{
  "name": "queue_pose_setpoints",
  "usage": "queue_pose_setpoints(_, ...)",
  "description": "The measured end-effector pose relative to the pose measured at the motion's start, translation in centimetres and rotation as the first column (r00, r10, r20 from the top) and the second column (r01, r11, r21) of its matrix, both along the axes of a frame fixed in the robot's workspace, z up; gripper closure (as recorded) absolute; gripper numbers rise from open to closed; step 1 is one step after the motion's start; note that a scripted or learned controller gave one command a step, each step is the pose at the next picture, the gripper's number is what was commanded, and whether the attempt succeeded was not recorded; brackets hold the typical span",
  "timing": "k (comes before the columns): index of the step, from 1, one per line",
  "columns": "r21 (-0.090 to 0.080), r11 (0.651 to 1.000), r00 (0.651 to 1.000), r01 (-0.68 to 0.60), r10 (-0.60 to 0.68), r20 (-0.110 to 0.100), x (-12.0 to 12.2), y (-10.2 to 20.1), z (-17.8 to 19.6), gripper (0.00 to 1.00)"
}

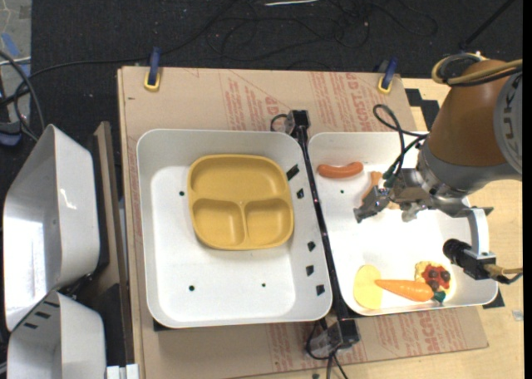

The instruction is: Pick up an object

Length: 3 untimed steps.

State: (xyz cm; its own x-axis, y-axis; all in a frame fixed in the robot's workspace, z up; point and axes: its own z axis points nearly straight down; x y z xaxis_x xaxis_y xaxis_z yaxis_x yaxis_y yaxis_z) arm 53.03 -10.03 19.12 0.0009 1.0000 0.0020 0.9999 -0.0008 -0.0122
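Lying near the far wall of the right bin (349, 286), the toy sausage (341, 170) is judged light, stiff and smooth; it should be gripped across its middle. The gripper (371, 205) hangs beside it, its state cannot be told.

A flat brown cardboard-covered tabletop (249, 95) printed with red lettering carries two shallow white plastic bins side by side, the left bin (166, 286) and the right bin (349, 149) touching along their inner edges. Two yellow-handled clamps (152, 78) grip its far edge.
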Motion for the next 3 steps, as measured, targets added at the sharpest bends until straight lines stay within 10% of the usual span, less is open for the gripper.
queue_pose_setpoints(1, -0.002, 1.000, 1.000, -0.002, 0.002, 0.011, 0.3, 0.0, 0.5, 0.00)
queue_pose_setpoints(3, -0.001, 1.000, 1.000, 0.001, -0.001, 0.006, 0.6, 0.9, -9.8, 0.00)
